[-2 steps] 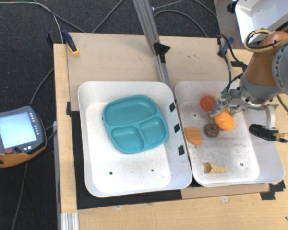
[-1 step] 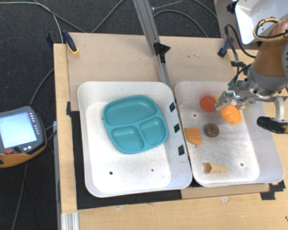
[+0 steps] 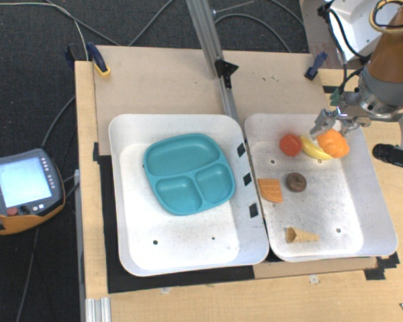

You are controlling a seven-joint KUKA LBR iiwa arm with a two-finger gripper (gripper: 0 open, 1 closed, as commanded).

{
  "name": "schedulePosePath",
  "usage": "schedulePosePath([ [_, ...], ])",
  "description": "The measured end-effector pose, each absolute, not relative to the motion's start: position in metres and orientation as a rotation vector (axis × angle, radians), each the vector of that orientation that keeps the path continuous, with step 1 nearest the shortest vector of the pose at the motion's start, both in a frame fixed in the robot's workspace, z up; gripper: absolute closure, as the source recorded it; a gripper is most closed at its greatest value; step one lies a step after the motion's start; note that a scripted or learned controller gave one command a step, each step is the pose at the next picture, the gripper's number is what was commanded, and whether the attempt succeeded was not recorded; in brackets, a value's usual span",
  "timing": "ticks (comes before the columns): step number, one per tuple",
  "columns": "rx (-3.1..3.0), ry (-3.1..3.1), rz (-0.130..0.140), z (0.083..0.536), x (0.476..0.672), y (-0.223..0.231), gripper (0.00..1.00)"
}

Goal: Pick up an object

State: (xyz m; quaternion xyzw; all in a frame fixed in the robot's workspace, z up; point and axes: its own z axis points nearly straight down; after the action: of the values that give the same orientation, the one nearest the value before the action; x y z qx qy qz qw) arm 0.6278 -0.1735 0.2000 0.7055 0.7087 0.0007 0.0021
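Two shallow white bins sit side by side on a wooden bench (image 3: 161,79) as the grey KUKA arm (image 3: 389,59), its orange band visible above the wrist, reaches in from the right and angles down over the far right corner of the right bin (image 3: 363,247). The gripper (image 3: 330,127) hangs low at that corner, its metal fingers (image 3: 322,123) pointing down and to the left, just beside an orange toy fruit (image 3: 334,143). Whether the pincer is open or closed cannot be told from this slant, and nothing is clearly seen between its fingers. The orange fruit lies touching a yellow toy banana (image 3: 314,149), which in turn rests just beside a red toy tomato (image 3: 290,145); all three cluster at the far end of the right bin, under and beside the fingertips. Nearer the middle of the same bin sit a small brown round piece (image 3: 295,182) and, to its left against the bin wall, an orange waffle-textured wedge (image 3: 271,190). A tan cone-shaped piece (image 3: 301,235) lies on its side near the front edge, well apart from the rest. The left bin (image 3: 188,253) holds a teal divided plate (image 3: 188,173) with three compartments, set slightly askew. A metal pole (image 3: 208,39) crosses the bench from the top, and a handheld control pendant (image 3: 20,190) with a lit screen rests on the dark floor to the left
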Motion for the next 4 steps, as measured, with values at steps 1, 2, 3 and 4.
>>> schedulePosePath([
  [1, 2.213, 2.223, 0.003, 0.261, 0.633, -0.168, 1.0],
  [2, 2.216, 2.235, -0.003, 0.263, 0.627, -0.116, 1.0],
  [3, 2.216, 2.236, -0.004, 0.256, 0.628, -0.059, 1.0],
  [4, 2.218, 2.236, -0.008, 0.236, 0.611, -0.004, 1.0],
])
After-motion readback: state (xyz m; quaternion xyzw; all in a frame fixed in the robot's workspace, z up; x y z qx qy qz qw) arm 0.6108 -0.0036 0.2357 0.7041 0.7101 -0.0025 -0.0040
